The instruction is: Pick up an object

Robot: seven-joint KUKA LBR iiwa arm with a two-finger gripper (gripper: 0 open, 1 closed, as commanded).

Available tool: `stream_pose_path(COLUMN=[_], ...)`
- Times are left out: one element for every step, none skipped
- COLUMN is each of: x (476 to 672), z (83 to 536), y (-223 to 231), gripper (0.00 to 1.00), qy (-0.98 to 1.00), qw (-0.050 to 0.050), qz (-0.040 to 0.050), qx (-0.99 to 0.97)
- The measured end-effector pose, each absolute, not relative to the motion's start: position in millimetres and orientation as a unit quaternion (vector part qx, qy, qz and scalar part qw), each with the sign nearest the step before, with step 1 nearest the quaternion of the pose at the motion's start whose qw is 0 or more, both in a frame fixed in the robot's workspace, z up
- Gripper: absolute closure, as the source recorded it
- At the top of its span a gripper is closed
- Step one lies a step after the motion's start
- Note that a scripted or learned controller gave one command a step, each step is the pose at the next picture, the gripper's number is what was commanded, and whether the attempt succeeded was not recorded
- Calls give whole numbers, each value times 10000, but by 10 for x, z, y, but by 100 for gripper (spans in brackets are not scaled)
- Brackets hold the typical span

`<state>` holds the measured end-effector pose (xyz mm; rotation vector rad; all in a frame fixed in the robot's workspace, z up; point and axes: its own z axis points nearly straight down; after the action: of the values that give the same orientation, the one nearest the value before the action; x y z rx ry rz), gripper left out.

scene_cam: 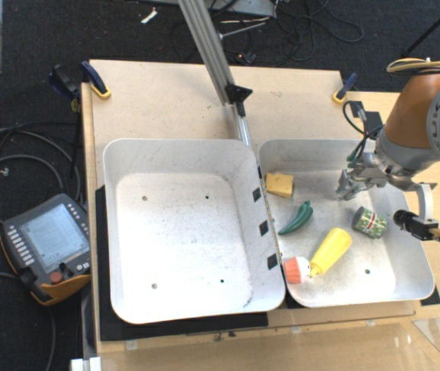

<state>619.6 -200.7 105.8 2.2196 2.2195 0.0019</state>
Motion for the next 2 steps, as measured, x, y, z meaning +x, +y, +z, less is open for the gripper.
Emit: stream_pose_path(x=[6114,6129], z=[1551,2081], y=[-2016,-2017], gripper=[100,100], qy=[7066,7079], qw=[23,32], qz=[12,15], qx=[7076,7063])
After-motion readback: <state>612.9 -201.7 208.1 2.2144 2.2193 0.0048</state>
